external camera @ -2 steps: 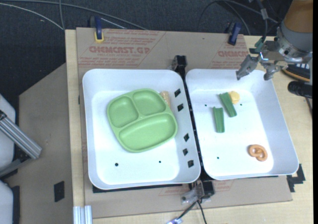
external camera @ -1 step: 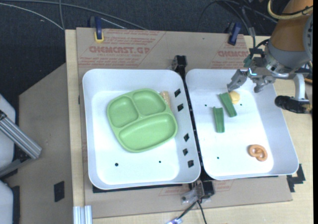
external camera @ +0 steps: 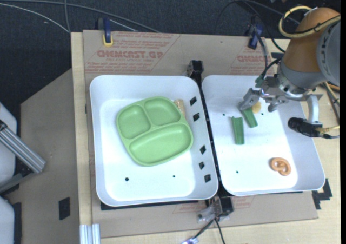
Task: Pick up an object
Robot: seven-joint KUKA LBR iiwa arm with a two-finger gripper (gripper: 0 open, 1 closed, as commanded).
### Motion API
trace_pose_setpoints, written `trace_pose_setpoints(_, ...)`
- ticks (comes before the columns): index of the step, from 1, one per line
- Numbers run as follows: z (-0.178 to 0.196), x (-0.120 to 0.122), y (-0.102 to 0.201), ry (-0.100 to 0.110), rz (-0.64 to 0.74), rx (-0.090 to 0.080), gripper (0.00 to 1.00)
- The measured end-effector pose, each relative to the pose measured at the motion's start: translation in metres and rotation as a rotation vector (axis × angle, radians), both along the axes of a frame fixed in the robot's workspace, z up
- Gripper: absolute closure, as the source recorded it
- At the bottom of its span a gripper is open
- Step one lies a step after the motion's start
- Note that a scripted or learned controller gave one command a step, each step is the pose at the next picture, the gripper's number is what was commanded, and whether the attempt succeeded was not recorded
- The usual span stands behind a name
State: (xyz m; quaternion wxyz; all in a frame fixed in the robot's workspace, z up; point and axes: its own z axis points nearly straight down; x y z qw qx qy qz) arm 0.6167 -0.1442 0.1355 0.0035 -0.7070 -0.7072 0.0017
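Poised over the upper middle of the right bin (external camera: 303,180), the gripper (external camera: 259,102) is seen with its fingers spread apart and angled down to the left; a short green piece (external camera: 249,118) lies just below the fingertips, and whether it is touched or caught between them cannot be told. The grey arm (external camera: 311,53) with its orange band reaches in from the right over the bin's upper right corner.

Three things are carried in the right bin. A green bar (external camera: 238,130) lies near the bin's middle, slightly toward the left edge, with its long axis running almost straight from the far edge toward the near edge. The short green piece sits just beside the bar's upper end, to its right, tilted so that its long axis slants from upper left to lower right. An orange pretzel-shaped piece (external camera: 280,166) rests near the lower right corner, well apart from both green things.

Bare white floor is left along the right bin's near edge and lower left corner.

In the left bin (external camera: 108,145) a green divided plate (external camera: 154,130) is held, set toward the middle and turned at a slant; a small tan thing (external camera: 180,107) is tucked at the plate's upper right rim. Open floor remains along the left bin's near edge.
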Motion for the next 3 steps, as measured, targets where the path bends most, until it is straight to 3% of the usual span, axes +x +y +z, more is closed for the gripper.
trace_pose_setpoints(1, -0.053, -0.001, 0.001, -0.002, 0.000, 0.000, 0.00)
trace_pose_setpoints(2, -0.038, 0.001, 0.001, -0.009, 0.000, -0.001, 1.00)
trace_pose_setpoints(3, 0.006, 0.003, 0.000, -0.013, 0.001, -0.004, 1.00)
